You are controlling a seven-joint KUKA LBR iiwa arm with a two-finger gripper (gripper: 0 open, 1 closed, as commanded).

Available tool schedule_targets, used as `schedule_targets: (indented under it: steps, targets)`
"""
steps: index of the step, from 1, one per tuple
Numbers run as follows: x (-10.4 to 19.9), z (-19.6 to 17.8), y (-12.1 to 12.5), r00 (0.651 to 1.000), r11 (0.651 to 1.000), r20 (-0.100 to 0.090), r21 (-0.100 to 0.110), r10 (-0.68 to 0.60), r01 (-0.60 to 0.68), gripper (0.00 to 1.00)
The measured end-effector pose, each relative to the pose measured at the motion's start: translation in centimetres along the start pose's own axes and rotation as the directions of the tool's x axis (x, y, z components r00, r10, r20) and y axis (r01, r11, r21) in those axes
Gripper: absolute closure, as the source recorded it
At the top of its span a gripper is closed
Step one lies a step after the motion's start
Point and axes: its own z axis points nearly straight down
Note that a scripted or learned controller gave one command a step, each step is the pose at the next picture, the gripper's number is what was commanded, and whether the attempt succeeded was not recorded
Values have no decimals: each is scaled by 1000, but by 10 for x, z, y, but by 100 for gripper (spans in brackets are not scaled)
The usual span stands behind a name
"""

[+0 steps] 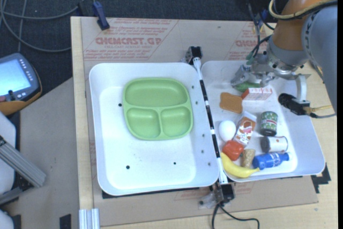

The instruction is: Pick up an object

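Observation:
The right bin (308, 139) holds several small items: a brown slice (231, 102), a red and white carton (259, 94), a white egg (227, 129), a green can (268, 122), a blue bottle (270, 160) and a banana (237, 169). My gripper (251, 75) is low over the far end of this bin, just beyond the carton. A small green object (243, 85) lies right under it, partly hidden by it. I see no item lifted off the bin floor.
The left bin (107, 142) holds a green divided plate (158, 107). A red and white packet (245, 130), a red piece (232, 148) and a small white container (275, 143) crowd the right bin's middle. A black clamp (194, 53) sits between the bins at the far edge.

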Motion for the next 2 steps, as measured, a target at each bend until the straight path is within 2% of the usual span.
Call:
schedule_targets:
  steps: [1,2]
  targets:
    - [11,21,-9,1000,1000,-3,2,1,-1,0]
    - [10,10,-7,1000,1000,-1,-1,1,-1,100]
